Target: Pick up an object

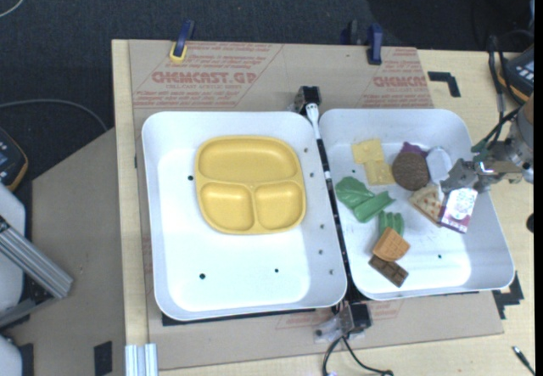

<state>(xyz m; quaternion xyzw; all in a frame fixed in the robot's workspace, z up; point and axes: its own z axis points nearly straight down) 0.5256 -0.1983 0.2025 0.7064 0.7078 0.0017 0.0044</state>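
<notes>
The right bin point(488, 260) holds several toy foods. Among them are yellow cheese pieces point(372, 161), a brown round patty point(411, 170), a green leafy piece point(360, 197), an orange waffle piece point(390, 243), a dark chocolate bar point(388, 269) and a toast-like wedge point(428, 202). A white and pink packet point(459, 208) lies by the bin's right side. My gripper point(469, 176) hangs low over the bin's right part, just above that packet and right of the patty. Whether it touches the packet is unclear.
The left bin point(170, 264) holds a yellow divided plate point(250, 182). Black clamps point(309, 99) sit where the bins meet at the back, and another fitting with cables point(349, 319) sits at the front. Blue clamps point(373, 42) hold the cardboard base.
</notes>
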